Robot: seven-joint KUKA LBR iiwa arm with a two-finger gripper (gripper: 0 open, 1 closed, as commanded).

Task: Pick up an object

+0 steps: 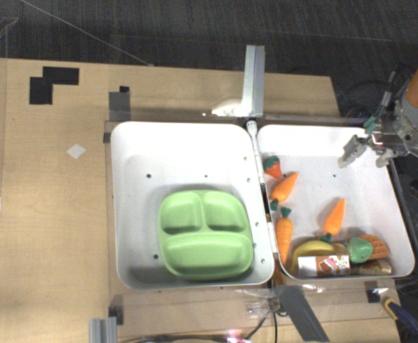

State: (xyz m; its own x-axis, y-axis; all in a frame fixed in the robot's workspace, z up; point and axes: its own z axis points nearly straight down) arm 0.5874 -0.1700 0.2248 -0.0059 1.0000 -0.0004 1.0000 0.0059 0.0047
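White plastic fills the middle of the bench: two shallow bins side by side on the pale wood, the left bin [133, 191] and the right bin [366, 191], split by a thin metal divider. In the left one sits a green sectioned tray [206, 234], three compartments, lying flat toward the near side. Over on the right, the gripper [366, 156] hangs over the far right corner of the right bin, its two fingers spread apart with nothing between them, so it is open and carrying nothing. Toys cluster along that bin's left wall and near edge: a small carrot top piece [272, 167] by the divider, a carrot [284, 186] tilted just beside it, another carrot [284, 236] standing lengthwise lower down, and a fourth carrot [334, 216] out toward the middle, well apart from the gripper. Along the near wall lies a banana [314, 248] touching a small bottle [324, 265] on its side; the bottle has a red-brown label, but the writing is too small to read. Next to that sits a green lump [361, 249] against something orange-brown and ridged [377, 246]. Black squares mark the wood at far left.
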